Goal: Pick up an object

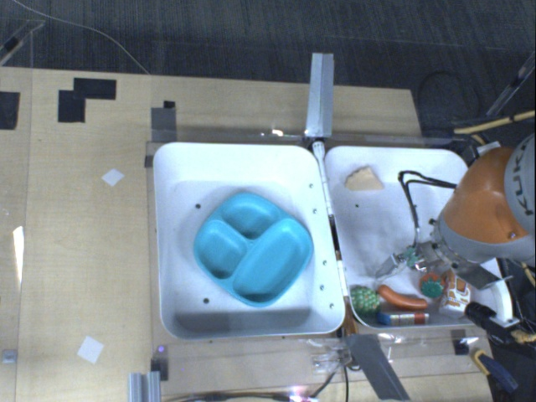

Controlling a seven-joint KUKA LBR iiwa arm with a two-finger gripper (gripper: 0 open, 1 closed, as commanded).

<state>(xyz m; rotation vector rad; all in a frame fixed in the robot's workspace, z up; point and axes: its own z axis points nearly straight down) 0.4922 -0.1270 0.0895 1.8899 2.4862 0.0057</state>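
Observation:
The right bin holds several small objects. A tan, bread-like piece lies near its far left corner. Along the near wall sit a green knobbly item, an orange sausage shape, a blue pen-like stick, a teal round piece and an orange-and-white packet. My gripper hangs low over the near right part of this bin, just above the sausage and the teal piece. The arm's orange band hides the bin's right side.
The left bin holds a blue divided plate in its middle. A metal post stands behind the wall shared by the two bins. A black cable loops over the right bin floor beside the arm.

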